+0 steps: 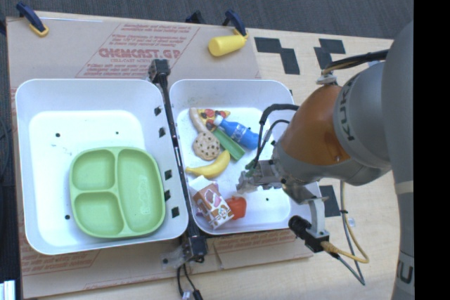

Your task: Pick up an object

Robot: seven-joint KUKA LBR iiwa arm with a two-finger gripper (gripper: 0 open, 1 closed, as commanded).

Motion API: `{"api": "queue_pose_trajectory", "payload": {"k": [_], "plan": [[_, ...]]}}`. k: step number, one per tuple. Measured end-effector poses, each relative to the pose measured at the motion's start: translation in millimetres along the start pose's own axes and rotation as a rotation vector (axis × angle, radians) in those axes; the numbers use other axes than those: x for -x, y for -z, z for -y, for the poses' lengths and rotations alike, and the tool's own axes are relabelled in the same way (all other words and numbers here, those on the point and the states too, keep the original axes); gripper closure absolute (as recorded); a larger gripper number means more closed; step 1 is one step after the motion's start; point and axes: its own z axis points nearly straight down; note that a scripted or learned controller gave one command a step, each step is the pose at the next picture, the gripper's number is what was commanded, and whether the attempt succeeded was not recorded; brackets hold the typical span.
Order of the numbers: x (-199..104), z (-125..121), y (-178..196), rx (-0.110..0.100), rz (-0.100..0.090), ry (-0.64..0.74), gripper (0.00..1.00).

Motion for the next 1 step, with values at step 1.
{"api": "queue_pose_trajectory", "payload": {"k": [1], "plan": [[-4.4,-0.3,142.1,0.006,0.002,-0.008,1.0]]}}
